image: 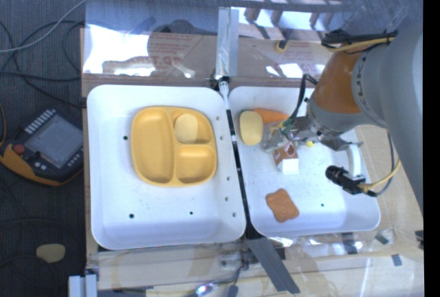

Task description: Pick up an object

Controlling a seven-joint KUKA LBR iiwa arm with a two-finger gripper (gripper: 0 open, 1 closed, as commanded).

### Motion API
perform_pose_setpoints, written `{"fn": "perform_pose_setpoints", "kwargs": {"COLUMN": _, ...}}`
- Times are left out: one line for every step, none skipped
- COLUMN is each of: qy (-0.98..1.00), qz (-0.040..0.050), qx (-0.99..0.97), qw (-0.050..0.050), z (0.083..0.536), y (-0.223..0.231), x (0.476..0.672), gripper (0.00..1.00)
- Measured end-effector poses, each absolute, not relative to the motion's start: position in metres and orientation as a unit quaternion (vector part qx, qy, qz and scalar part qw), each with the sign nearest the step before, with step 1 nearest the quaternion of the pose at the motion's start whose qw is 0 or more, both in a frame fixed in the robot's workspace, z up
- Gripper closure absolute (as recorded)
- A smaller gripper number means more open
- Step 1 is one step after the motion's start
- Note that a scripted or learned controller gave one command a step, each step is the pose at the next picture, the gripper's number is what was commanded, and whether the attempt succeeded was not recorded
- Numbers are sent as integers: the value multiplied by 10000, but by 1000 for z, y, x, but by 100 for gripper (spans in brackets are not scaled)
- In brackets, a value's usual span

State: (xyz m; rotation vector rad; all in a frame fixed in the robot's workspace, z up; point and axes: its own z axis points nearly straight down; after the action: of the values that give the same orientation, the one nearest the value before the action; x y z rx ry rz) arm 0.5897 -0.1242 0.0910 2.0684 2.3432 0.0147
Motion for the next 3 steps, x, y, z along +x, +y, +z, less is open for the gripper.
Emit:
{"fn": "perform_pose_setpoints", "kwargs": {"qy": 7503, "qz": 44, "qx": 6610, "qw": 64, "z": 91, "y": -133, "x": 588, "gripper": 100}}
{"fn": "perform_pose_setpoints", "kwargs": {"qy": 6750, "qz": 38, "qx": 7378, "qw": 74, "z": 91, "y": -103, "x": 586, "gripper": 100}}
{"fn": "perform_pose_setpoints", "kwargs": {"qy": 5702, "qz": -48, "qx": 8215, "qw": -15, "z": 111, "y": -110, "x": 604, "gripper": 100}}
